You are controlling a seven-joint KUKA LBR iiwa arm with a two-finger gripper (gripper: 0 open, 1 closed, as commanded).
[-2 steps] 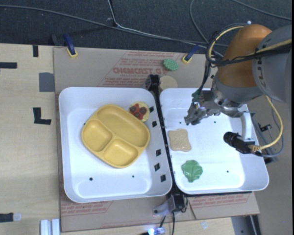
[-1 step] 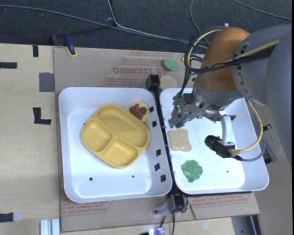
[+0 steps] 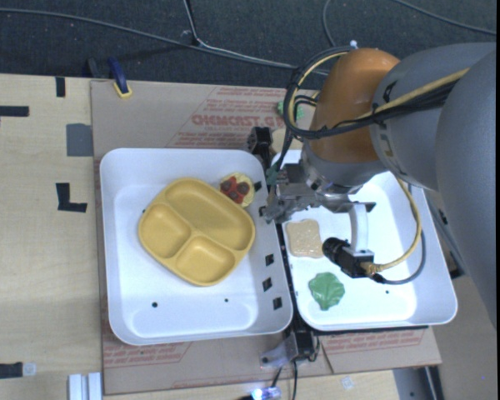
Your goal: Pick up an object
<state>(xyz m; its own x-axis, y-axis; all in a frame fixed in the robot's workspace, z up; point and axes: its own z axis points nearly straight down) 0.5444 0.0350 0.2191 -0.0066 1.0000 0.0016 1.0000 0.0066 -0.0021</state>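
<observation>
Judging by the view, I count nothing lifted: my gripper (image 3: 277, 200) hangs near the bins' divider, grip state untellable. The tan bread-like square (image 3: 303, 238) and green leafy toy (image 3: 326, 290) lie in the right white bin (image 3: 429, 302).

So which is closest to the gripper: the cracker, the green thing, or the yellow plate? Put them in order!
From the gripper, in the camera view:
1. The cracker, just below it in the right bin.
2. The yellow plate, in the left bin.
3. The green thing, lower in the right bin.
</observation>
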